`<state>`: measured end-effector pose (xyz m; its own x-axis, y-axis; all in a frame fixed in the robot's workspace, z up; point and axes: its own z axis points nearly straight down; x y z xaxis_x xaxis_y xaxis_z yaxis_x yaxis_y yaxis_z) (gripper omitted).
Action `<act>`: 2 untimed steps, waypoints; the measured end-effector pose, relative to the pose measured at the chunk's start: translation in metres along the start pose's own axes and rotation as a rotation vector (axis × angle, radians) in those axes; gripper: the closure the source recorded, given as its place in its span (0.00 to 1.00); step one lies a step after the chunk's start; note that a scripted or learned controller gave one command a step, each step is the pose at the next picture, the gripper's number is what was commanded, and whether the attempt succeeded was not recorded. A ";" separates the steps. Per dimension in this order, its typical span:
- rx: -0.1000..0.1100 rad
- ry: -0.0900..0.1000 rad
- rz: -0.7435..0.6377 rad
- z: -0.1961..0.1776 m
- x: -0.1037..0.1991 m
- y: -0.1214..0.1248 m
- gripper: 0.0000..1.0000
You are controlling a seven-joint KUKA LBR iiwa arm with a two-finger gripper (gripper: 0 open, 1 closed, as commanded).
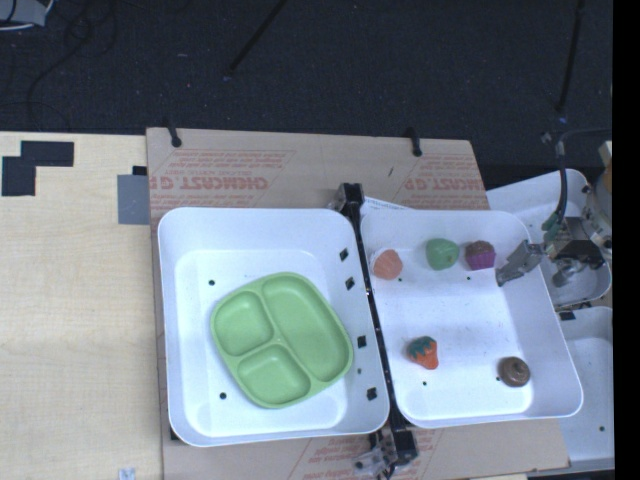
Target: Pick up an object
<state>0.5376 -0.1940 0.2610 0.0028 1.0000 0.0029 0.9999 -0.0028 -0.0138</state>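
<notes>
- Objects lie loose in the right bin (pixel 540 393): a purple piece (pixel 480 255), a green piece (pixel 441 253) and an orange-pink piece (pixel 388 263) along the far side, a red-and-green piece (pixel 423 351) near the middle, a brown round piece (pixel 515 371) toward the near right corner.
- Gripper (pixel 520 264) hangs at the bin's right rim, just beside the purple piece, with nothing visible between its fingers; whether they are open or closed I cannot tell.
- Left bin (pixel 190 268) holds a green divided plate (pixel 281 339).

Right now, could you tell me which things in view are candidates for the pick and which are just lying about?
For the pick, all in the right bin:
orange piece
green piece
purple piece
orange-and-green piece
brown round piece
gripper, at that bin's right rim

Just lying about:
green divided plate in the left bin
cardboard sheet beneath
</notes>
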 end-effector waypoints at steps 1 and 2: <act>-0.013 -0.003 -0.003 -0.007 0.000 0.002 0.00; -0.008 -0.001 -0.003 0.037 0.004 -0.001 0.00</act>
<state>0.5358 -0.1900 0.2236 -0.0003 1.0000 0.0020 1.0000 0.0003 -0.0059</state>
